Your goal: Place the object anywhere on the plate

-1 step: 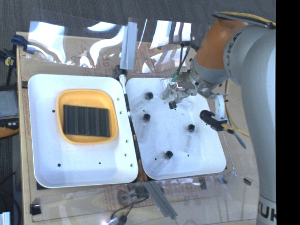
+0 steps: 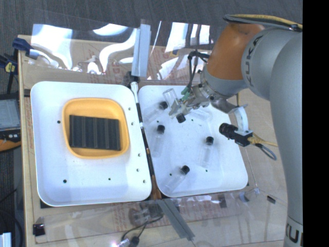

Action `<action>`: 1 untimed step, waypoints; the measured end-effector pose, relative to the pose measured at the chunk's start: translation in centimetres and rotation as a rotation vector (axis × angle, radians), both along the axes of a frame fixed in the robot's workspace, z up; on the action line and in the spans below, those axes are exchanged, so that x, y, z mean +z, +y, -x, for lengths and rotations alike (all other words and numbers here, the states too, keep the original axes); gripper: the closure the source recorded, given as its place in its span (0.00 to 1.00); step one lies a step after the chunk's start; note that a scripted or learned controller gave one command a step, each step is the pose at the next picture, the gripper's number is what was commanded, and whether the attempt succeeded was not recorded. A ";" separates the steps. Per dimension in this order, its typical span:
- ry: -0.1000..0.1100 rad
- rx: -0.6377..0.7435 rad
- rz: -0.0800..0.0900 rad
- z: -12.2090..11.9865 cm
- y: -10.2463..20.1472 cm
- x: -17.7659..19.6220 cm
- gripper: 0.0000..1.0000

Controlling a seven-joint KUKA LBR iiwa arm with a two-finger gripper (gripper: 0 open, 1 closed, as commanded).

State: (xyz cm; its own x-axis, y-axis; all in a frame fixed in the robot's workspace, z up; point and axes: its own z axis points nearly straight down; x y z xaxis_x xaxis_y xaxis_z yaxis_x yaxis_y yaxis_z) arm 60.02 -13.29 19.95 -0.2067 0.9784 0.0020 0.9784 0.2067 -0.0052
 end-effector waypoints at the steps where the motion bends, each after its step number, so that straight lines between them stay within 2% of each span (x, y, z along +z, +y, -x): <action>1: 0.000 0.179 -0.001 3.7 4.5 -0.9 1.00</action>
